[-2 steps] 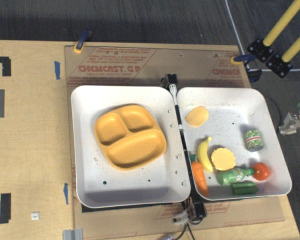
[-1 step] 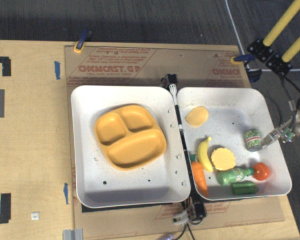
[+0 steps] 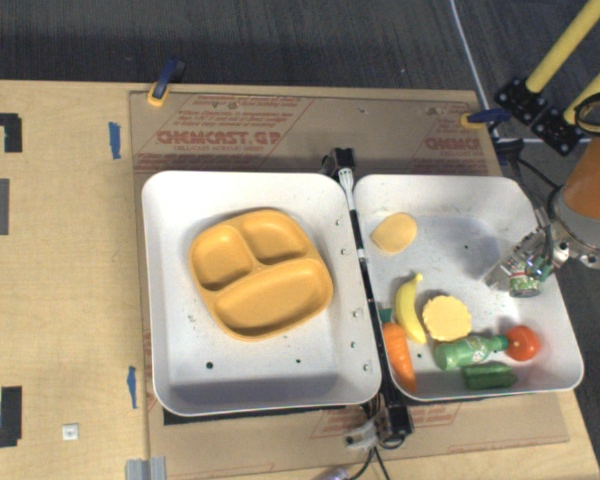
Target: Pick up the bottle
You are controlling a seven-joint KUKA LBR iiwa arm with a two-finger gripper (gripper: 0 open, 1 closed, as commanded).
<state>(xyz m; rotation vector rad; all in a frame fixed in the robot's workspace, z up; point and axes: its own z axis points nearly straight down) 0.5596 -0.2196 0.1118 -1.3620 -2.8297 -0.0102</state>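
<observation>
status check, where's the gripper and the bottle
Gripper over right bin, nothing between fingers. Green bottle lies untouched near front edge. Crowded: tomato, yellow disc, green block against it.

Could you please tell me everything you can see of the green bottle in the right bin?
The bottle is green, apparently plastic, with a lighter label patch, and lies on its side near the right bin's front edge, neck pointing right toward the tomato. It touches the yellow disc above it and a dark green piece below. The gripper hovers apart from it.

green bottle [image 3: 469, 351], yellow banana [image 3: 410, 308], white bins [image 3: 170, 298]
</observation>
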